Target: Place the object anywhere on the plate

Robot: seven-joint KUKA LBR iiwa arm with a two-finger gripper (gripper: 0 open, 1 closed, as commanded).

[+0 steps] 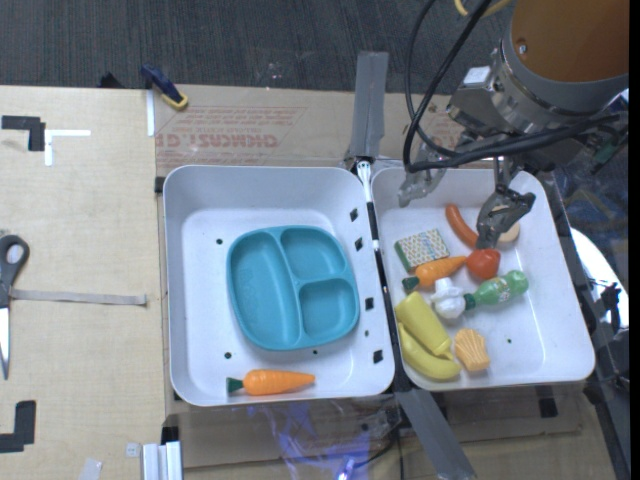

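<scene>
Scissors (10,268) lie at the bench's nine o'clock edge. Next comes the left bin (185,298), holding the blue plate (293,288) at its centre and a carrot (270,381) loose at six o'clock, off the plate. In the right bin (560,298) the toy food is crowded: sausage (460,224), tomato (483,263), green bottle (497,290), banana (425,340). The gripper (455,203) hangs at that bin's twelve o'clock with fingers spread and nothing between them. Such tight packing risks a pinch catching two pieces or slipping off a rounded one.
</scene>
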